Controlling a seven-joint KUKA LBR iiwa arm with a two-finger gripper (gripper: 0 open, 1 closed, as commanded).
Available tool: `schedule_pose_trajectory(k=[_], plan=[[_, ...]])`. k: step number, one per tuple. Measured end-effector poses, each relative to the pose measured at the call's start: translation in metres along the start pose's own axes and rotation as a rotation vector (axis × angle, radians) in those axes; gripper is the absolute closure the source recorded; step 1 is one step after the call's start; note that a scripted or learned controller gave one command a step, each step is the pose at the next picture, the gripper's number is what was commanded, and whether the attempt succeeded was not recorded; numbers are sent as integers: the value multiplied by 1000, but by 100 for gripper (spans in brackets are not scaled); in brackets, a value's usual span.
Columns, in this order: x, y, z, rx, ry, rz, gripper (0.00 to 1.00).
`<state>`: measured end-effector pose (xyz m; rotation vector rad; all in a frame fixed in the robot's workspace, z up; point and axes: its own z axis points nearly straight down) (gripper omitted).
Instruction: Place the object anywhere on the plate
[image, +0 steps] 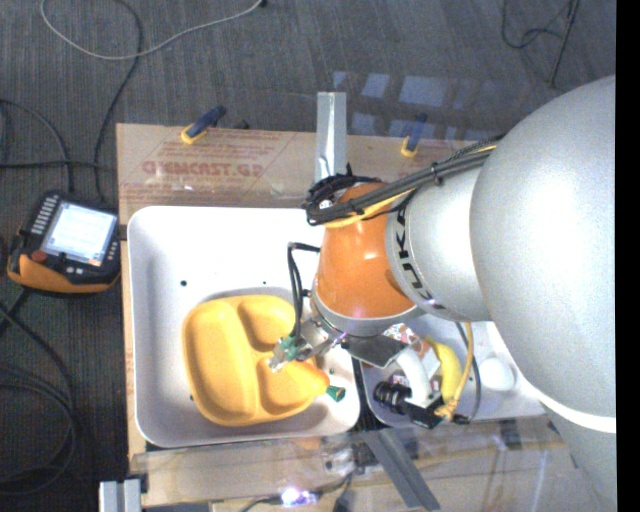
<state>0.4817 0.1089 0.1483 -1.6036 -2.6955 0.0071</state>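
A yellow plate with divided sections lies in the left white bin. An orange object with a green tip, like a toy carrot, rests at the plate's right edge, near the bin's front right corner. My gripper hangs below the orange wrist band, right over the plate's right rim and just above the orange object. The arm's body hides most of the gripper, so I cannot make out whether the orange object is held or only lies beneath it.
In the right bin, mostly hidden by the arm, lie a yellow banana-like piece and a white rounded object. A teach pendant sits on the floor to the left. Clamps hold the board behind the bins.
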Motion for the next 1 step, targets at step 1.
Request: schedule_pose_trajectory(k=[1], plan=[[0,0,0,0,0,1,0]])
